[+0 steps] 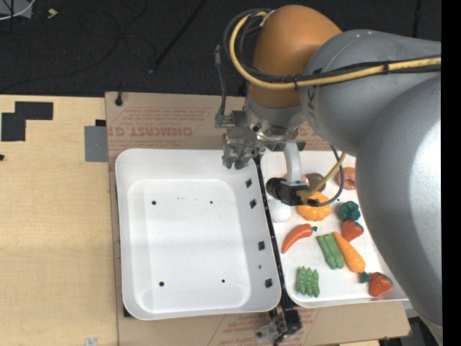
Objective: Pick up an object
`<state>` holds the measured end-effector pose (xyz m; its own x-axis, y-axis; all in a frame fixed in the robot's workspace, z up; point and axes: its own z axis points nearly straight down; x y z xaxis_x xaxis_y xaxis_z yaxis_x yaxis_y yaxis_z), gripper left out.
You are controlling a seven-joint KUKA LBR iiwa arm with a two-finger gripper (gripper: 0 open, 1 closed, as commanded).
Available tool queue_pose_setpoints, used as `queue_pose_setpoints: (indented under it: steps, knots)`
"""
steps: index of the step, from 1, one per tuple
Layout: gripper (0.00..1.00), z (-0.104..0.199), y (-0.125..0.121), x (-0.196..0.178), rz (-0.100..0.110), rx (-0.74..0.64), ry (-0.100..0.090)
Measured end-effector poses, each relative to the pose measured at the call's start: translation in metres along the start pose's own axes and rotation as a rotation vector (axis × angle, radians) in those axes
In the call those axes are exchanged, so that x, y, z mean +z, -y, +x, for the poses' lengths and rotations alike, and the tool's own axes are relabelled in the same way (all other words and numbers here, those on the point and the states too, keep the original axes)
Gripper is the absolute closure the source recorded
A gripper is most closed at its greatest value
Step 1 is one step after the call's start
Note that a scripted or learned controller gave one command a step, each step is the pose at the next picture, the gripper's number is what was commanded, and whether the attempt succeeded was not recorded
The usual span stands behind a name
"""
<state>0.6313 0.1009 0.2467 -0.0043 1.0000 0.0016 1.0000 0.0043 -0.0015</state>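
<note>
From my desk the arm (pixel 374 121) is the biggest worry: 1 grey bulk covering the right side of the right bin (pixel 328 295), so anything under it is hidden from me and my count there may run short. Next come the 2 white bins on the surface (pixel 50 215). The left bin (pixel 187 236) has no toy in it that I can see; every candidate for the pick lies in the right bin. The 1 end effector (pixel 238 156) hangs over the far end of the wall where the 2 bins meet, apart from the toys, and I cannot tell whether it is spread or pressed together. I judge that a straight descent from there would strike the rim, or land in the left bin and close on nothing. A 2nd risk is crowding: the toys lie close, some touching, so a grasp could nudge a neighbour or catch 2 at once, and the rounded ones may squirt out.

Counted, large to small:
- 1 orange gourd (pixel 315 210)
- 1 carrot (pixel 350 254)
- 1 red chilli (pixel 297 235)
- 2 green, a green pod (pixel 330 251) against the carrot and another green pod (pixel 308 281) nearer me
- 2 red, a red fruit (pixel 351 229) and another red fruit (pixel 379 285)
- 1 dark green floret (pixel 349 210)
- 1 white piece (pixel 279 211) by the dividing wall

That makes 9 I am sure of, plus 1 pinkish piece (pixel 348 177) half hidden at the arm's edge
</note>
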Motion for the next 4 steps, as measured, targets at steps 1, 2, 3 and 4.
queue_pose_setpoints:
  steps: [1, 2, 3, 4]
  knots:
    - [1.0, 0.048, -0.013, -0.01, 0.0, 0.001, 0.0]
    - [1.0, 0.114, -0.013, -0.026, -0.001, -0.001, 0.0]
    - [1.0, 0.144, 0.011, -0.052, 0.0, 0.0, 0.0]
    - [1.0, 0.141, 0.03, -0.021, 0.006, 0.006, 0.004]
